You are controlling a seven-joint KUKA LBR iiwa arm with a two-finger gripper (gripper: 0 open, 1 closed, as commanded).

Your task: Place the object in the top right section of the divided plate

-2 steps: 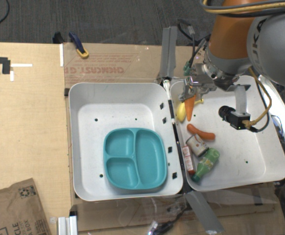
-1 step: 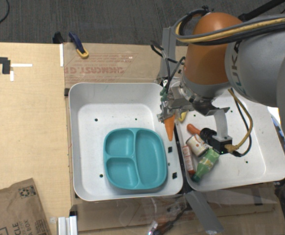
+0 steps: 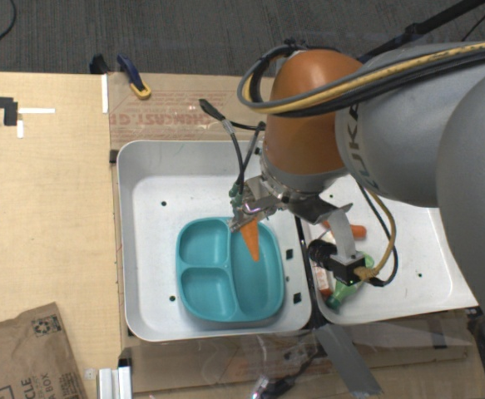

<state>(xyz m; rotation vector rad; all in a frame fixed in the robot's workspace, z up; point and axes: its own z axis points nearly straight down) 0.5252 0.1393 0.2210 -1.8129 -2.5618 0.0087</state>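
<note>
Your gripper (image 3: 248,216) is clamped on the carrot (image 3: 251,239), which hangs over the divided plate's (image 3: 200,293) large right-hand section. Release only once it sits above the plate's top right section.

seen from one fixed camera above the bench (image 3: 42,189), looking down at a slant on two white bins: left bin (image 3: 142,223) in full at centre, right bin (image 3: 442,264) half hidden under the arm (image 3: 408,115) entering from the right. close enough to crop the bench at left and bottom; dark floor (image 3: 142,15) along the top. no second view to compare.
</note>
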